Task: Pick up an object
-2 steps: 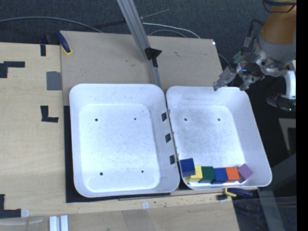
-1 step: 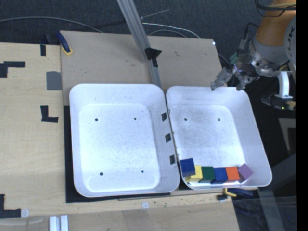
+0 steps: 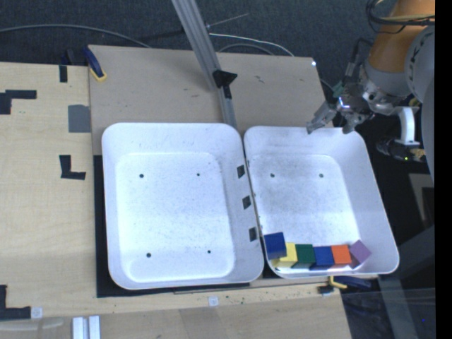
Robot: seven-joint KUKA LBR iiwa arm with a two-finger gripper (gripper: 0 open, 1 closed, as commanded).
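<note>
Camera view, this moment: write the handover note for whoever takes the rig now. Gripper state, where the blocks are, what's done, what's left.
Gripper: above the far rim of the right bin, nothing between its fingers; open or shut can't be read from here.
Blocks: all bunched along the near edge of the right bin. From the left: blue block on top of a yellow block, then green block, a second blue block, orange block, purple block.
Left bin: no blocks in it.
Done: nothing picked.
Left: cross the bin to the cluster, grasp one block, lift it.
</note>
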